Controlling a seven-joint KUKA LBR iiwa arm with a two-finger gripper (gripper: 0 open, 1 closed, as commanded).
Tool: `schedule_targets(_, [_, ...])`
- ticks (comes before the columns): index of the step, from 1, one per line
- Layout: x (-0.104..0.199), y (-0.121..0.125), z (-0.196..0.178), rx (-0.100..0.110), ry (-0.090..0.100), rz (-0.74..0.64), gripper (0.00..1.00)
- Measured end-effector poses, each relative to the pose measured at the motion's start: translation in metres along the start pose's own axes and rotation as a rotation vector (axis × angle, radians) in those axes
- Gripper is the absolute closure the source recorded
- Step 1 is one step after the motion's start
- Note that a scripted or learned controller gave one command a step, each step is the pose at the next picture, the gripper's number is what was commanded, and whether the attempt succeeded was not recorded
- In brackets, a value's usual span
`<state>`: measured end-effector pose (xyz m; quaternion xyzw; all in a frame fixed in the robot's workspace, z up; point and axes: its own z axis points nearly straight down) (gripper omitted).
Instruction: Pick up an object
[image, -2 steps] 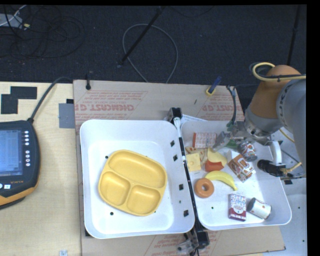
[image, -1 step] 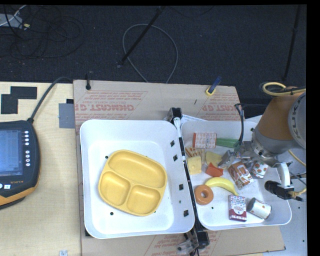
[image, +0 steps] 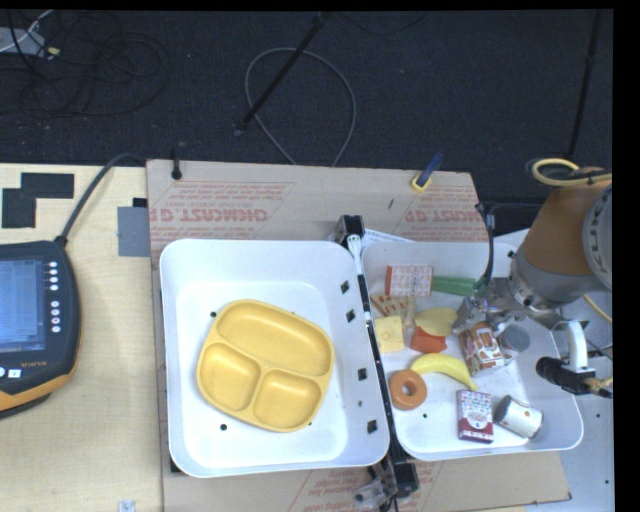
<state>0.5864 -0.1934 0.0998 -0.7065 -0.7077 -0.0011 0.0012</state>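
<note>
Gripper (image: 478, 318) low in right bin (image: 560, 435), fingers' spread and hold cannot be told among the clutter; small red-and-white packet (image: 484, 348) lies just below the tips, touching or nearly, long axis slanted, banana (image: 447, 370) just beyond it.

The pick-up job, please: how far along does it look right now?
Done: the arm has reached into the right bin, its gripper low among the items. In hand: it sits at a small packet, though a grasp can't be confirmed. Left: lifting something clear; the banana and donut lie untouched.
</note>
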Motion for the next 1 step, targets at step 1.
schedule_targets(1, [0.0788, 0.0576, -0.0537, -0.006, -0.001, -0.007, 1.0])
